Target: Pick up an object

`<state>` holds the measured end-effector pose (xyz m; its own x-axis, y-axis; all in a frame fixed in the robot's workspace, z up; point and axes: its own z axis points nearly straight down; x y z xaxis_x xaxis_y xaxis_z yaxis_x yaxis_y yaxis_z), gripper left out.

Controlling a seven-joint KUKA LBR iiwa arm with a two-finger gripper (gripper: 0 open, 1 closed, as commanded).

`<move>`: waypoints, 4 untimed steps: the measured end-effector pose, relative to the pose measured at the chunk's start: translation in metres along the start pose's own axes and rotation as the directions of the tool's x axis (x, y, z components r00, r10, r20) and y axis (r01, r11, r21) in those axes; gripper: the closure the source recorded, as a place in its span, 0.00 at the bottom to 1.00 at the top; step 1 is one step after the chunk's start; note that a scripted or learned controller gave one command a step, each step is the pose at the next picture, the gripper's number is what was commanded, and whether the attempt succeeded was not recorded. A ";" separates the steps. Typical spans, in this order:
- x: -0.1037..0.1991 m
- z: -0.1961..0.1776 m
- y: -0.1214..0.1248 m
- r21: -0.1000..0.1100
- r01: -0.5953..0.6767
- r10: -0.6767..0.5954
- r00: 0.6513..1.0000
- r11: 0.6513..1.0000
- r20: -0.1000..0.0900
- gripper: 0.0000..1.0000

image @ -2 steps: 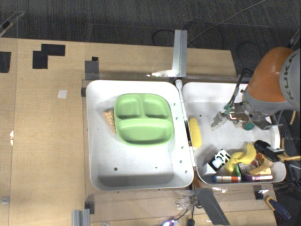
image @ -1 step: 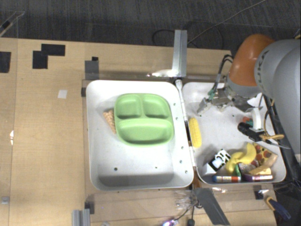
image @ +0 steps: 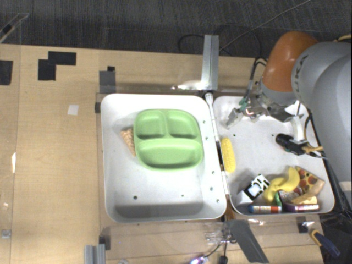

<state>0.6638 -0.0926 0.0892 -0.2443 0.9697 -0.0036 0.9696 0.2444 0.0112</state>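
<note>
I am watching the metal two-finger gripper [image: 235, 117] hovering with fingers spread apart over the right white bin [image: 258, 139], above the yellow corn cob [image: 227, 154].

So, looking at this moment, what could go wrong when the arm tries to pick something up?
1. The gripper hangs over bare floor of the right bin; closing here would likely catch nothing.
2. The corn cob lies against the bin wall, so fingers may hit it.
3. The toys are piled in the corner; a grasp could slip.
</note>
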 end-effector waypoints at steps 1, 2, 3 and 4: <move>-0.011 -0.002 -0.049 0.002 0.002 -0.002 1.000 1.000 0.000 0.00; -0.007 -0.054 -0.023 0.005 -0.177 0.177 0.984 0.984 -0.001 0.00; -0.044 0.001 -0.004 0.006 -0.483 0.483 0.876 0.876 0.001 0.00; 0.005 -0.001 -0.029 0.000 -0.331 0.331 0.944 0.944 -0.001 0.00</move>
<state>0.6346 -0.0943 0.0897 0.0905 0.9959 0.0016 0.9958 -0.0905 0.0116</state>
